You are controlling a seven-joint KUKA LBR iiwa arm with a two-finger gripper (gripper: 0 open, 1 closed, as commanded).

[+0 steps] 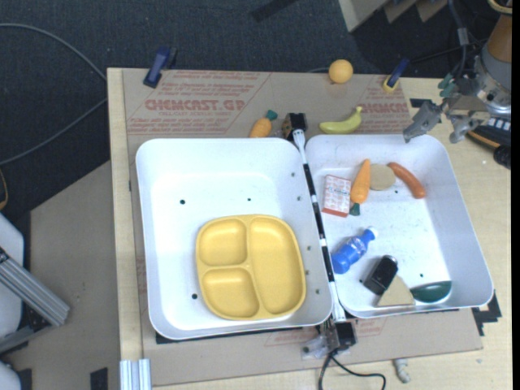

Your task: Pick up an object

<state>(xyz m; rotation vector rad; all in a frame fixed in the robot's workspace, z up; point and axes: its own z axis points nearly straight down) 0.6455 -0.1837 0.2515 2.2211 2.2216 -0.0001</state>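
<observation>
End effector [439,122] above far right corner of right bin [465,218], fingers spread, apparently gripping nothing. Carrot [361,182], sausage [407,179], blue bottle [353,250], black block [379,274] lying in that bin. Yellow divided plate [249,265] in left bin [162,218]. Banana [341,123] on bench [122,136] beyond bins' far edge.

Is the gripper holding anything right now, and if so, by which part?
Nothing is held. The two-finger gripper hangs open above the far right corner of the right white bin, with no object between its fingers.
</observation>
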